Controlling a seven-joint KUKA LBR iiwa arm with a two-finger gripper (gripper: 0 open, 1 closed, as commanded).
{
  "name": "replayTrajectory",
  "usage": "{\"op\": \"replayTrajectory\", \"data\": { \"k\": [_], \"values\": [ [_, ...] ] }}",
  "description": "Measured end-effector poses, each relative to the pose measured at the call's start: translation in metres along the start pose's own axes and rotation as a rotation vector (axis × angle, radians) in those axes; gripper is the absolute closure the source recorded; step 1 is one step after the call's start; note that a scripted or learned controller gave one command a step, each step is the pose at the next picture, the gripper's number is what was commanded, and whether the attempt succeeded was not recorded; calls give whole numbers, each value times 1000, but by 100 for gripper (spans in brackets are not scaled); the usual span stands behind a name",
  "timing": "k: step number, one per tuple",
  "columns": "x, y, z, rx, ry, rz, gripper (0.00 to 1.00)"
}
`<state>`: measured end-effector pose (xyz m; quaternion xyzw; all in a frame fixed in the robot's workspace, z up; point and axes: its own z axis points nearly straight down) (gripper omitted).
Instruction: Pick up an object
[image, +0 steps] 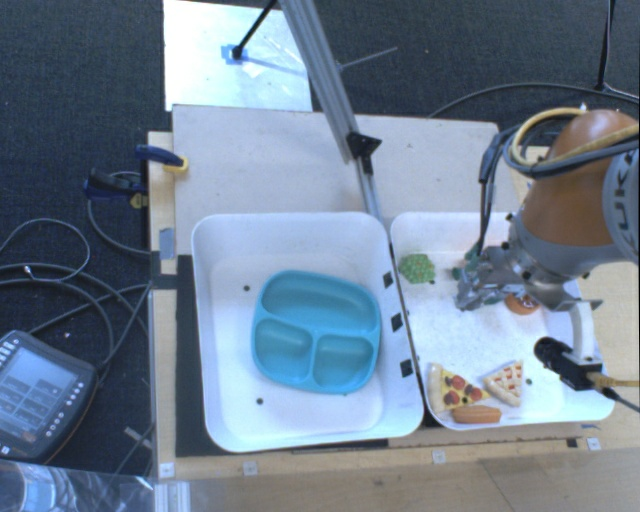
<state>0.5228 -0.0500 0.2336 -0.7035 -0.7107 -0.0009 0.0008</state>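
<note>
— Fingers first: how do they stand?
— Slightly parted, as far as the slanted view lets me judge, with nothing between them. The gripper (476, 296) points down into the right bin (440, 232), its tips low over the bin's white floor.
— And from the left?
— The left bin (225, 400) holds a blue divided plate (316, 330) with three compartments, lying flat near the middle.
— What could be picked?
— All the small pieces lie in the right bin. Near its back left corner is a green lumpy piece (417, 267), rounded and knobbly, just left of the gripper and apart from it. Just right of the gripper sits an orange round piece (522, 303), partly hidden under the wrist. Along the front edge lie two pizza slices (453, 384) (506, 381), pale crust with red dots, and a brown sausage (476, 413) close against the left slice.
— The arm?
— The arm (585, 190) reaches in from the right, its orange band bulging above the grey wrist, bent down over the bin's back half.
</note>
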Motion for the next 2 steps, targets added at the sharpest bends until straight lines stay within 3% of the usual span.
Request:
{"op": "replayTrajectory", "data": {
  "k": [2],
  "values": [
    [112,-9,3,1,0,-1,100]
  ]
}}
